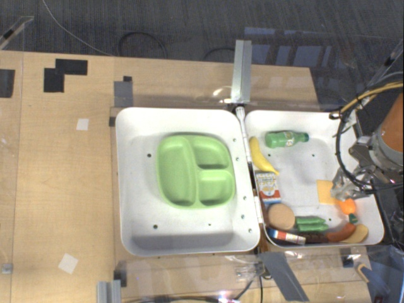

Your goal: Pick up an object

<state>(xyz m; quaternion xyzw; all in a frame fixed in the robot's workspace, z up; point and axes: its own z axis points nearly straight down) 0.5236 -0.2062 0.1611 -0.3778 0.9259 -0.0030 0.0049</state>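
In the right bin [315, 115] I see a green bottle [286, 139] lying on its side, a yellow banana [259, 156], a small carton [267, 187], a brown round piece [281, 216] and an orange carrot [346, 207].

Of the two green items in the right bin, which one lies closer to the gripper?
The flat green item near the bin's front edge; the green bottle lies by the far wall.

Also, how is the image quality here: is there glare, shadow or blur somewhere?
In the camera view, light is even and soft; the left bin shows a faint shadow along its lower inside wall, a small bright glare sits on the metal post between the bins, and the gripper at the right looks slightly blurred, while the green tray is sharp.
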